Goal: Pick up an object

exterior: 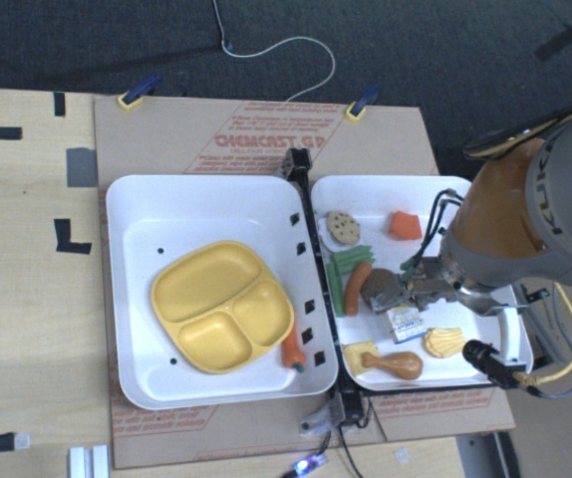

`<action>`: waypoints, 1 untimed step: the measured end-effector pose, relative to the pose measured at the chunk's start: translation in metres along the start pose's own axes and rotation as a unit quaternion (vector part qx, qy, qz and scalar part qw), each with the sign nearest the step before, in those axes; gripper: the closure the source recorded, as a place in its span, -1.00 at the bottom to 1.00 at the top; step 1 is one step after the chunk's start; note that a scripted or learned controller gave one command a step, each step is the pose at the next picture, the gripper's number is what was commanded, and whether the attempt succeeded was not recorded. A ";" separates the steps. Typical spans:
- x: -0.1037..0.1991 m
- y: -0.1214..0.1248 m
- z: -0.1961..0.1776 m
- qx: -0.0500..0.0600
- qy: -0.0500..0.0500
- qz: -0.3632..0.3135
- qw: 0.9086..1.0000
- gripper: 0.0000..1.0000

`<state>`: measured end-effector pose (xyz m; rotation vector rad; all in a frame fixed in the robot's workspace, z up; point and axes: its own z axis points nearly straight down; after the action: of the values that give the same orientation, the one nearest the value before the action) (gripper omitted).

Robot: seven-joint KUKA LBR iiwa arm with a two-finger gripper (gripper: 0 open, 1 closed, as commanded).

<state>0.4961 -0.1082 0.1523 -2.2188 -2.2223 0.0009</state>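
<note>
Gripper (394,292) low in the right bin (455,189), fingers apparently closed around a grey-brown lump (377,285), though the view is too coarse to confirm. Grasp step; sausage (356,287) just left of fingers. Next: lift straight, check hold.

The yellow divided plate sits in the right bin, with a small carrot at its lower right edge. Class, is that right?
Not quite. The camera view shows the yellow divided plate in the left bin, not the right one. The small carrot does lie at its lower right edge.

Glossy plastic bins (132,267) (smooth) on matt cardboard (256,147).
</note>
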 end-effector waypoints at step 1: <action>0.001 0.010 -0.055 -0.001 0.000 0.000 1.000 1.00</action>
<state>0.5062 -0.1072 0.2074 -2.2192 -2.2245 -0.0001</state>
